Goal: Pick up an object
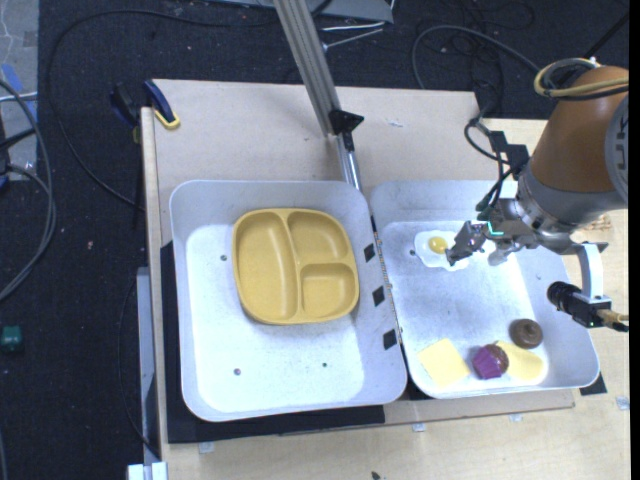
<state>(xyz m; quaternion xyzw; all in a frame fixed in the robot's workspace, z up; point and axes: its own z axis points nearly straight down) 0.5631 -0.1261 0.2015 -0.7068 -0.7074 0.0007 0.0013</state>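
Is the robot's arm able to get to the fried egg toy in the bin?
Probably yes. The end effector hovers right beside the fried egg toy in the right bin, and nothing lies between them. The other toys sit away along the near edge.

Bright even overhead light, soft shadows, mild glare on white bins (200,268), slightly grainy

The arm (585,148) is round and thick, with an orange band on top and a grey part below it. A yellowish cable (570,71) loops over the band. The wrist is grey metal, with black cables at its nine o'clock side and a small green light.
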